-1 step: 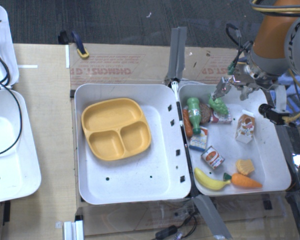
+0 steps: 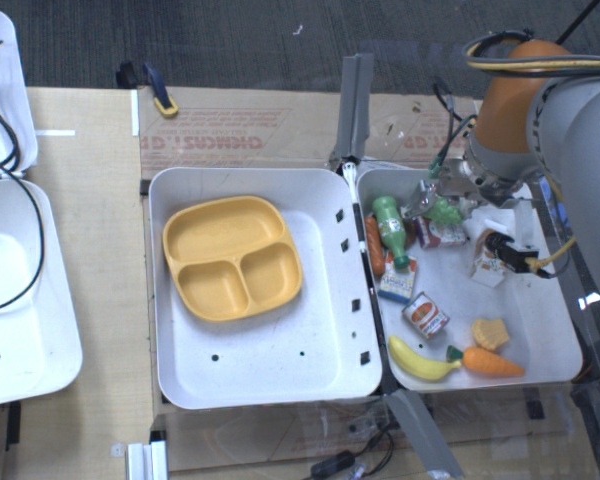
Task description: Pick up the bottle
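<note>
I see a wooden bench [image 2: 80, 118] with a brown cardboard sheet [image 2: 240, 128] lying behind the two white bins, and a dark carpet-like floor [image 2: 230, 18] beyond the far edge. The left bin [image 2: 250, 368] has much free floor; a yellow divided tray [image 2: 232, 256] lies in its upper left part, near the far wall and well apart from the near wall. The right bin [image 2: 540, 318] is more crowded along its left wall and far side, while its middle and right part stays mostly bare. The grey arm [image 2: 570, 118] with its orange band comes in over the far right corner of this bin. The gripper [image 2: 445, 200] is low at the far side of the right bin, among small packets, and I cannot tell its state because the wrist covers it. The green bottle [image 2: 391, 230] lies near the left wall of the right bin, just beside the gripper on its left, with an orange object [image 2: 375, 246] along the wall next to it. Nearer to me are a banana [image 2: 421, 360], a carrot [image 2: 490, 361], a small can [image 2: 425, 316] and a yellow block [image 2: 490, 334].
</note>
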### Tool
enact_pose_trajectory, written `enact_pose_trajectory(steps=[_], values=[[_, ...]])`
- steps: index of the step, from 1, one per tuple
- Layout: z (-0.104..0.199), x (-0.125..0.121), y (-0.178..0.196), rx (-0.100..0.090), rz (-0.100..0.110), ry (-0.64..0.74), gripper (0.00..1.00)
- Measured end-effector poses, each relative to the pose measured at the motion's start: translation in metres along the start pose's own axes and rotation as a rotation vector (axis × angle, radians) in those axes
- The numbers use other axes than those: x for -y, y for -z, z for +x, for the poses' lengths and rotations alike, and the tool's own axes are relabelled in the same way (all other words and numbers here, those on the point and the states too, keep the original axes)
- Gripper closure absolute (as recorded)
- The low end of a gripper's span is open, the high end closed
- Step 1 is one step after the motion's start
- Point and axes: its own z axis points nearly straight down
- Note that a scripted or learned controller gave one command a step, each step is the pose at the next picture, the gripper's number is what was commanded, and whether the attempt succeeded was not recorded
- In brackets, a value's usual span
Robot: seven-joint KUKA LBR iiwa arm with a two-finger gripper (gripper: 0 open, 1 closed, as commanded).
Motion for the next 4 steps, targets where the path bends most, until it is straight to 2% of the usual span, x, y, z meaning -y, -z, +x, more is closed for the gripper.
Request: enact_pose_trajectory(steps=[1,2,3,4], values=[[0.0,0.0,0.0,0.0,0.0,0.0,0.0],[-0.001,0.001,0.008,0.001,0.005,0.001,1.0],[-0.001,0.001,0.008,0.001,0.006,0.001,0.0],[0.015,-0.004,-0.003,0.012,-0.013,0.112,0.0]])
